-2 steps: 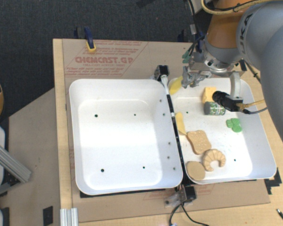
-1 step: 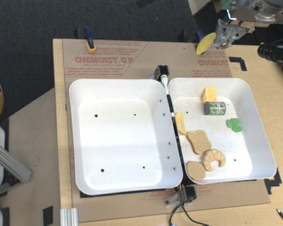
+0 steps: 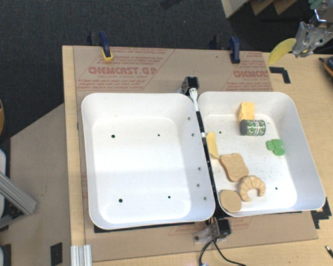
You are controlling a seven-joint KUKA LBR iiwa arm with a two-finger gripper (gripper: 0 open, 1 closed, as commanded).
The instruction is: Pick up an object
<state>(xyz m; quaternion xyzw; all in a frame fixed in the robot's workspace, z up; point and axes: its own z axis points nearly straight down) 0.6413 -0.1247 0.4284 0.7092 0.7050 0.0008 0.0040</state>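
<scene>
My gripper (image 3: pixel 298 44) is at the far right top of the view, beyond the right bin's back corner and well off its floor. A yellow banana-shaped piece (image 3: pixel 281 52) sticks out leftward from between its fingers, so it is shut on it. The right bin (image 3: pixel 299 148) holds a yellow block (image 3: pixel 246 111), a dark green can (image 3: pixel 252 127) lying on its side, a small green piece (image 3: pixel 276 147), a pale yellow strip (image 3: pixel 212 145) by the left wall, a bread slice (image 3: pixel 233 166), a croissant (image 3: pixel 251 187) and a round cookie (image 3: pixel 230 200).
The left bin (image 3: pixel 94 148) lies beside the right one, their rims meeting at a black divider (image 3: pixel 200 132). Both rest on a cardboard sheet (image 3: pixel 127 68) held by two clamps (image 3: pixel 105 51) at the back. Wooden furniture stands behind the gripper.
</scene>
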